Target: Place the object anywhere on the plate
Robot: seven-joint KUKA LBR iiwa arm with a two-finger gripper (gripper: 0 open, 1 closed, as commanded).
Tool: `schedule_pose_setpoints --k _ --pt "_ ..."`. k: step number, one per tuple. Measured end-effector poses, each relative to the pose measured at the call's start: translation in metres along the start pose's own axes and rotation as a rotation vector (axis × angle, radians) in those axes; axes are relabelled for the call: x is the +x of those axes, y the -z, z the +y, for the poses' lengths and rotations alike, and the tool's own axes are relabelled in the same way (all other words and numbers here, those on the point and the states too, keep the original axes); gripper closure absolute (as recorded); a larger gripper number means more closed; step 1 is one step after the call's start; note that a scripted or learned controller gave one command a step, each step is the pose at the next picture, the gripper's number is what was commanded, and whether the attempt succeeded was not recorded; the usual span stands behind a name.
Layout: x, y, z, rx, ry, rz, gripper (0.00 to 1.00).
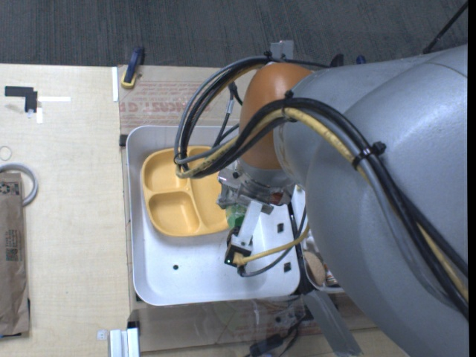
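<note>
A yellow plate with divided compartments lies in the upper left part of the left white bin. My gripper hangs over the plate's right edge, mostly hidden under the wrist and cables. A small green object shows right at the gripper, by the plate's right rim. I cannot see whether it is held or resting on the bin floor.
The large grey arm covers the right bin and the right side of the left bin. A brown paper bag lies on the bench at far left. A blue and yellow tool lies above the bin.
</note>
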State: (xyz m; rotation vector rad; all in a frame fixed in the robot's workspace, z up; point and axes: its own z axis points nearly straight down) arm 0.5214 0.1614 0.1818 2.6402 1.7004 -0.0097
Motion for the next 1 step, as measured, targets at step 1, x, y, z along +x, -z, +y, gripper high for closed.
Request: schedule_pose_setpoints --k 1 --pt "0.0001 0.0000 -0.0001 0.000 0.000 0.000 0.00"
